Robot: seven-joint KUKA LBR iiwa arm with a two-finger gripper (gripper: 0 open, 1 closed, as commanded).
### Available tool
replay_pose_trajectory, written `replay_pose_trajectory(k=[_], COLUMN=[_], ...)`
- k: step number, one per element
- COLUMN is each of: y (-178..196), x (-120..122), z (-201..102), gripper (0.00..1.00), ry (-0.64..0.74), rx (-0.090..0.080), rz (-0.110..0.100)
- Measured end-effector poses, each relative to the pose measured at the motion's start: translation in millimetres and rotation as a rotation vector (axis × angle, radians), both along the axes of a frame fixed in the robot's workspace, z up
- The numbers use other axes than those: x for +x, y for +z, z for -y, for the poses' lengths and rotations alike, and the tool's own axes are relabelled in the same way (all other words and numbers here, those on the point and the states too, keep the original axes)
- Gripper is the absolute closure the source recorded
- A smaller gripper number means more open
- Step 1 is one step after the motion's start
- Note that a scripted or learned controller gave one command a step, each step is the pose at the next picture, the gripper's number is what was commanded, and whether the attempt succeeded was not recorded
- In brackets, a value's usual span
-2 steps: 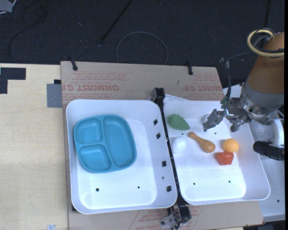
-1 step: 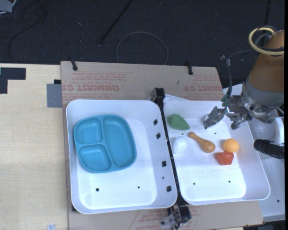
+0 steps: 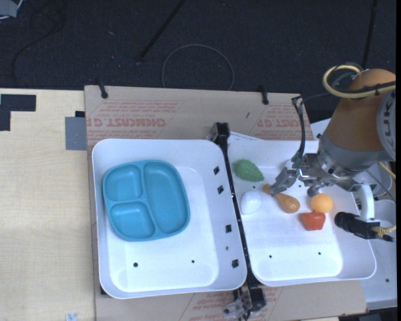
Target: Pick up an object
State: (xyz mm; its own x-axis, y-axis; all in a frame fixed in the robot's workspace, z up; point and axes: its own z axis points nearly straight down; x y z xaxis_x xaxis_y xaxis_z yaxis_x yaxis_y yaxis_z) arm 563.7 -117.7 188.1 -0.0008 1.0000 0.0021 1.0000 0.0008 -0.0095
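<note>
The brown drumstick-shaped toy (image 3: 284,200) lay in the right bin (image 3: 287,259) – the gripper (image 3: 285,178) hung spread at its twelve o'clock. Left bin (image 3: 154,273) held a blue divided tray (image 3: 146,200).

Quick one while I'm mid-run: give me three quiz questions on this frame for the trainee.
1. True or false: the blue divided plate lies in the left bin.
2. Which item lies nearest the divider between the bins: A) white egg-shaped item, B) red item, C) orange ball?
3. Fill in: the gripper is over the ____ bin.

Key: 1 true; 2 A; 3 right.
</note>
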Motion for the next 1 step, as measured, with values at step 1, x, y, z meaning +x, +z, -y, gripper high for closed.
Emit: replay_pose_trajectory(k=[1], y=[-55.3], x=[-11.7], z=[-2.9], gripper=[0.00], ry=[-0.001], rx=[0.000], rz=[0.000])
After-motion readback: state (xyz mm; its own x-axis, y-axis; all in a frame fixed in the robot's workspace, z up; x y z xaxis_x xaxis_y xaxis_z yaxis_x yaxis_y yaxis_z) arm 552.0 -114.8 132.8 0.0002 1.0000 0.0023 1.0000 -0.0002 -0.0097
